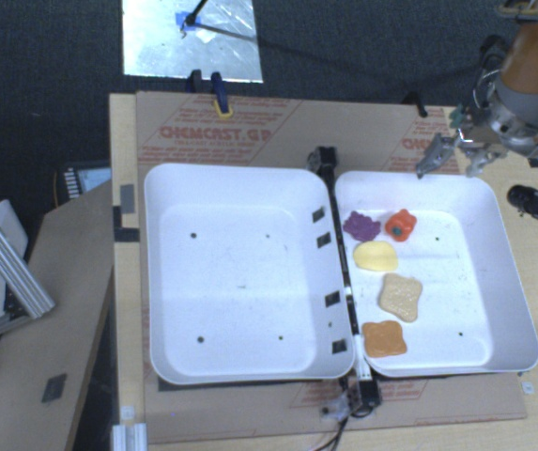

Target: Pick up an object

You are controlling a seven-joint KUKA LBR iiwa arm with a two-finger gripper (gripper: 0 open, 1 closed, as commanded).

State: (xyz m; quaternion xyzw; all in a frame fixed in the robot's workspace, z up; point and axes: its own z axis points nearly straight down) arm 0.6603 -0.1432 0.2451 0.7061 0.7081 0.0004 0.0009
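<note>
The right bin (494, 280) holds several small objects along its left side: a purple grape-like piece (361, 225), a red-orange piece (400, 225), a pale yellow piece (376, 256), a beige cracker-like piece (400, 297) and an orange-brown piece (384, 339). My gripper (453, 157) hangs above the far edge of the right bin, up and to the right of the red-orange piece. Its two fingers stand apart with nothing between them.
The left bin (240, 271) sits beside the right one, joined by a black hinge strip (334, 242). Both rest on a cardboard sheet (250, 130). A shiny metal plate (192, 26) lies behind the bench.
</note>
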